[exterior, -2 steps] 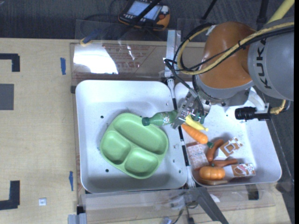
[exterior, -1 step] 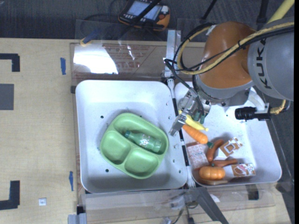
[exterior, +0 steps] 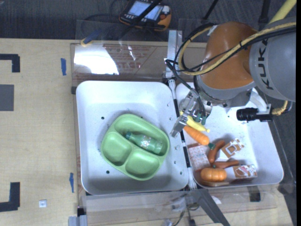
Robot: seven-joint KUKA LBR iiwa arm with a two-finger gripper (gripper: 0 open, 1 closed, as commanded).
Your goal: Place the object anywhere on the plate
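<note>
A green divided plate lies in the left bin. A small clear bottle rests on it, in the upper right section. My gripper hangs over the wall between the two bins, at the left edge of the right bin. Right under and beside it lie an orange toy carrot and a yellow piece. Whether either one is between the gripper's tips is not clear from this angle. The arm's orange band covers the back of the right bin.
The right bin's front half holds a brown sausage, a round orange item, a pink packet and two small snack packets. A handheld pendant lies behind the bins. Cables loop over the arm.
</note>
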